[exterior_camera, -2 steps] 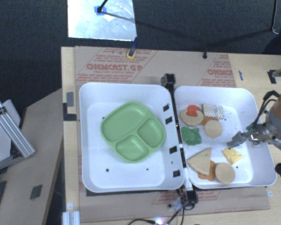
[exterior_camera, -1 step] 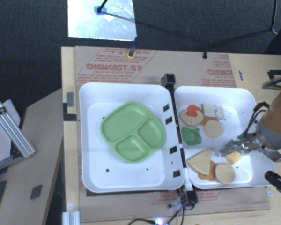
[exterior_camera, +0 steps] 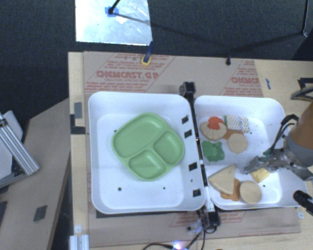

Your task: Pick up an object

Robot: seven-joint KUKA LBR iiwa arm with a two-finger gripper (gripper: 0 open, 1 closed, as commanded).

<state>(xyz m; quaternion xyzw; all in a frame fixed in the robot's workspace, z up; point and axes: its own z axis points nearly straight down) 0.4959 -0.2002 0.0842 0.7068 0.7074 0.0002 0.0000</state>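
Reaching in from three o'clock, the gripper (exterior_camera: 256, 165) hovers low in the right bin (exterior_camera: 274, 108), claw state impossible to tell, beside a small yellow cheese piece (exterior_camera: 260, 175); next it should descend and close.

1. Arm (exterior_camera: 309, 139): grey, with an orange band above the wrist, entering from the right edge of the view and reaching leftward at a low angle.
2. Gripper (exterior_camera: 253, 165): metallic fingers pointing left and slightly downward.
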